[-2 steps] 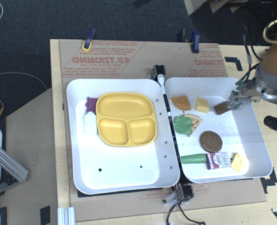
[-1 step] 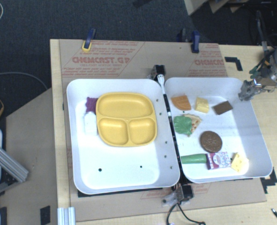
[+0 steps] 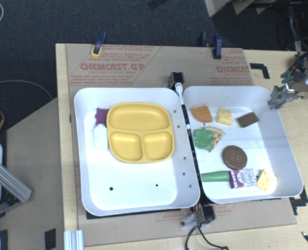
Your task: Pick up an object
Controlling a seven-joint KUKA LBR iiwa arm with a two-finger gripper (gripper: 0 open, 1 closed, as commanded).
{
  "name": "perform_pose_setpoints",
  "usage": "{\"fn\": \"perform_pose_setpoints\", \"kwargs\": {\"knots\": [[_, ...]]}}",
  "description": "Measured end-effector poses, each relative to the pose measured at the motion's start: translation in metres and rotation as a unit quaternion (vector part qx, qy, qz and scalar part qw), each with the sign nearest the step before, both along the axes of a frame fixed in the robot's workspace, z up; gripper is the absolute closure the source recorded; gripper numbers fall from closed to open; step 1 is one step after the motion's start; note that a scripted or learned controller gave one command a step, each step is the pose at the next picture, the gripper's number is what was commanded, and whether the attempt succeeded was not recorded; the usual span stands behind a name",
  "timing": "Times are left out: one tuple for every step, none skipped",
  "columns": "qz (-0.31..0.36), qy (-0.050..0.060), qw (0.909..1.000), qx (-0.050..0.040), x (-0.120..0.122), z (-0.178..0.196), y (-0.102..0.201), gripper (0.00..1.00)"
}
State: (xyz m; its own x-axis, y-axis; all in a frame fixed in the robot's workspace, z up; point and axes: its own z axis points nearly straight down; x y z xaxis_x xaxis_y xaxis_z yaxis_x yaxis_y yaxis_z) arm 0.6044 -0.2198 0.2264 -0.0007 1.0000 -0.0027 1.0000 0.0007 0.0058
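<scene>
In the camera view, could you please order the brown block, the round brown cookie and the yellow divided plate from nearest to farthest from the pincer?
From the pincer, at the right bin's upper right edge:
1. Brown block, right bin, top right.
2. Round brown cookie, right bin, middle.
3. Yellow divided plate, left bin.

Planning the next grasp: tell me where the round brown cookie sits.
The round brown cookie lies in the right bin, below the green leafy piece and above the maroon packet.

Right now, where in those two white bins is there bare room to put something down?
In the left bin, the floor below the yellow tray lies bare. In the right bin, a bare strip runs along the right wall, beside the brown block and round cookie. It is crowded toward the divider and around the green stick, the packet and the cheese wedge.
</scene>
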Motion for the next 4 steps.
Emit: {"fn": "perform_pose_setpoints", "kwargs": {"knots": [[0.002, 0.004, 1.0000, 0.0027, -0.024, 0.011, 0.047, 1.00], [0.002, 0.005, 1.0000, 0.0029, -0.048, 0.017, 0.091, 1.00], [0.001, 0.006, 1.0000, 0.0028, -0.075, 0.001, 0.128, 1.00], [0.002, 0.005, 1.0000, 0.0030, -0.088, -0.005, 0.176, 1.00]]}}
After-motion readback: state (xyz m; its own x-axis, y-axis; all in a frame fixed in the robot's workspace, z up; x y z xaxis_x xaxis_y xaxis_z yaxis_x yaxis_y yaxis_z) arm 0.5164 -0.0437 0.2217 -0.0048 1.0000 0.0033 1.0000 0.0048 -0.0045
